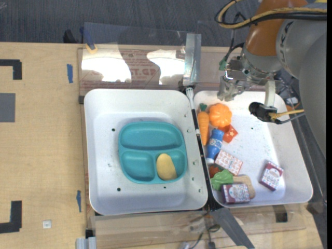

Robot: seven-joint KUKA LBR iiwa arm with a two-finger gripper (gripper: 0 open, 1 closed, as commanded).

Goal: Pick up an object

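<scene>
Table (36, 154) wood fills the left side, pale and flat. On it sit two white bins side by side. The left bin (98, 118) has a blue-green tray (148, 139) inside it, and a yellow potato (166, 166) lies in the tray's lower right part.

The big grey arm (298, 40) comes in from the right, with an orange band (272, 14) near the top. Its gripper (228, 90) hangs over the top left corner of the right bin (290, 154), just above the toys. I cannot tell how far open the gripper is, and I see nothing held in it.

The things to pick are in the right bin, mostly along its left side. An orange pumpkin (220, 114) sits near the top, just under the gripper. A carrot (203, 126) lies beside it, against the bin's left wall. Below them is a blue can (214, 145), then a small red and white box (229, 162). Something green (222, 178) lies lower down, near a dark red can (237, 192) at the bottom. Another small red box (271, 175) sits apart, toward the bin's lower right.
</scene>
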